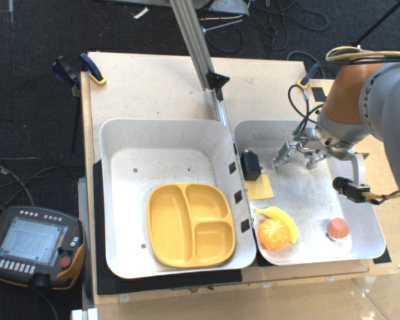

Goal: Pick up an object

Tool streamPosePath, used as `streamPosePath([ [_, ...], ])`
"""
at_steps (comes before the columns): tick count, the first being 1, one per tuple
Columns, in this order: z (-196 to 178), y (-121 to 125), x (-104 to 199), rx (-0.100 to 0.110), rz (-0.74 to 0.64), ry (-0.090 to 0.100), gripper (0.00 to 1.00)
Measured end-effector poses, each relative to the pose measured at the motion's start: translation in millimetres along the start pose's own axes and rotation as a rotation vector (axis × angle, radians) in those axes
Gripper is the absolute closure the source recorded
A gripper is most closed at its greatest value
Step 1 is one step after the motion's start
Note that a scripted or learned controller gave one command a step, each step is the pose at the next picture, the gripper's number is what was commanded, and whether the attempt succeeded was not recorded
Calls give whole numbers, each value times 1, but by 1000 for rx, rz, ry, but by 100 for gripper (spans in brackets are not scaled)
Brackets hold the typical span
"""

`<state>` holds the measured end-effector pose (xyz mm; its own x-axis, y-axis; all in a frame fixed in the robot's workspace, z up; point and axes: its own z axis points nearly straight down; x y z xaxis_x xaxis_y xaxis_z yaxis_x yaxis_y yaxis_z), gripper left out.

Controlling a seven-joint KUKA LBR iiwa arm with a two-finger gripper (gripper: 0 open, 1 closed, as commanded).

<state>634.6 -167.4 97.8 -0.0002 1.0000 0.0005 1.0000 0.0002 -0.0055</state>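
Observation:
My gripper [299, 157] hangs over the back of the right bin [360, 245], its metal fingers spread open with nothing between them. To its left, a small black block [251, 165] lies by the bin's left wall, with a flat yellow square [261, 187] just in front of it. At the front of this bin, an orange [274, 235] rests against a banana [284, 219]. A small red and pink object [338, 229] sits at the front right, below the gripper.
The left bin [120, 145] holds a yellow divided plate [190, 223]. A slanted metal pole [195, 35] rises behind the bins. A black cable plug [350, 190] hangs off the arm at the right. A teach pendant [32, 245] lies off the bench, far left.

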Motion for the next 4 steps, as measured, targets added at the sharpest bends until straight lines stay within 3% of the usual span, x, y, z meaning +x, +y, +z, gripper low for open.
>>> streamPosePath([
  [1, -14, 2, 0, -7, -1, -2, 100],
  [3, -122, 10, 2, -14, -3, -3, 100],
  [4, -138, 11, 2, -10, -3, -1, 100],
])
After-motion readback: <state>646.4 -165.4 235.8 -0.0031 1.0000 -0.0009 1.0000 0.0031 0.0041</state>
